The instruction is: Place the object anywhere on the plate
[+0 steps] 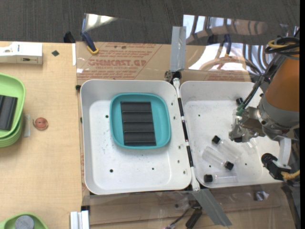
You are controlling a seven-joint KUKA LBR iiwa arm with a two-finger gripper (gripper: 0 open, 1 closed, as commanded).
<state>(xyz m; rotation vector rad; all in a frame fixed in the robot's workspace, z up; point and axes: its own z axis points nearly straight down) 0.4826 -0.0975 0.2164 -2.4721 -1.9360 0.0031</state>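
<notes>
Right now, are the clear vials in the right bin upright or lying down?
Lying down: the clear vials rest lengthwise on the right bin floor, black caps pointing sideways.

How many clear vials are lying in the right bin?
2, possibly more: one vial mid-bin below the gripper, another vial by the front wall. The arm may hide others.

Two shallow white plastic bins side by side, teal square plate (140, 121) in the left bin (95, 142), clear plastic vials with black caps (220, 154) in the right bin (200, 97), two-finger gripper (237, 133) just above-right of them.
</notes>
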